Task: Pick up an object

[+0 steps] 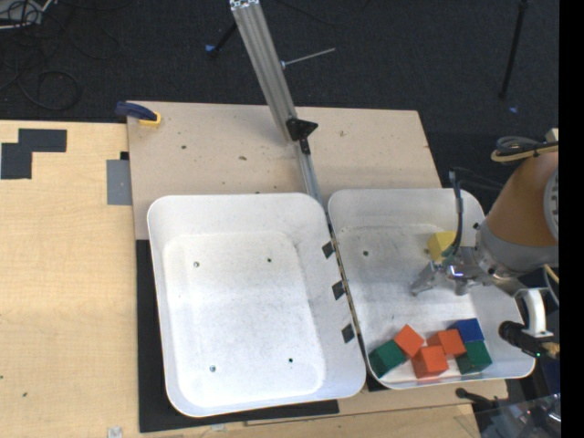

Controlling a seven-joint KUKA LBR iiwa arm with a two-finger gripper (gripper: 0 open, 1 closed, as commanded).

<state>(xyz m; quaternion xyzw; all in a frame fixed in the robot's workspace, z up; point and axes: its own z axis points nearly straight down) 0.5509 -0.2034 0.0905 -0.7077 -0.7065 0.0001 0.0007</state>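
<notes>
A long silver metal bar leaned up from the spot between the two white bins. A black clamp sat on the bar. The left bin lay on a black mat. A small blue and yellow clamp sat at the corner of the wooden board.

1. You see a plywood board as the bench top.
2. Left of the board lies a paler wood surface.
3. Behind the board, dark carpet with cables.
4. An aluminium rail slants up from the board.
</notes>
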